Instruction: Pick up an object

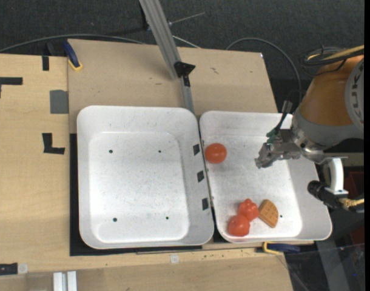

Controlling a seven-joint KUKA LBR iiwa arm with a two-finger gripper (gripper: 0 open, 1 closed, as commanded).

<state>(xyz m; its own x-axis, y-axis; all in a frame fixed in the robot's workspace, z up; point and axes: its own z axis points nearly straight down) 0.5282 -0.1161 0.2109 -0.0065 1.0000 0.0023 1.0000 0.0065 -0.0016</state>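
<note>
Pale wooden bench (136,77) on dark carpet, marked with black tape pieces, carrying two shallow white bins side by side; left bin (139,174) speckled grey. Slanted metal rail (164,32) crossing from above. Partial black lettering on the arm's orange band (333,96), unreadable. In the right bin (233,129): round red ball (216,153) near the left wall, two lumpy red pieces (242,217) touching at the front edge, tan waffle-like biscuit (269,213) just beside them. Gripper (267,158) poised over the right bin's right half, apart from all items, clasping nothing visible; finger spacing impossible to judge.

Right bin (306,223): ball (216,153) far; three items near.
</note>
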